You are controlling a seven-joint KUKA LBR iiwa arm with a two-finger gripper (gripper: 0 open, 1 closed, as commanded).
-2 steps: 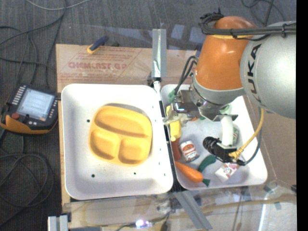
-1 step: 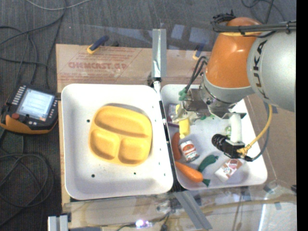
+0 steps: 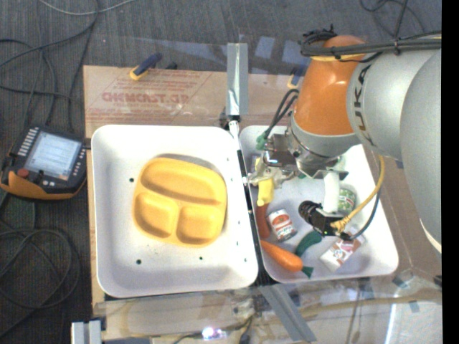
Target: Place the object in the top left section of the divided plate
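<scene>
I see the arm point(image 3: 373, 99) coming in from the right, over the right bin point(image 3: 384, 260). Left bin point(image 3: 107, 264) holds the yellow divided plate point(image 3: 179, 201), nothing in its sections. Pincer point(image 3: 267, 169) sits low at the right bin's left wall, and a small yellow object point(image 3: 264, 190) is right at its tip. Can't tell if it's clamped on that or whether it's apart or together. Also in the right bin: carrot point(image 3: 281, 256) at the near edge, red-labelled can point(image 3: 282, 224) just beside it, green-labelled can point(image 3: 346, 198) right of those, small carton point(image 3: 340, 252) near right. Pendant point(image 3: 44, 162) left of the worktop.
</scene>
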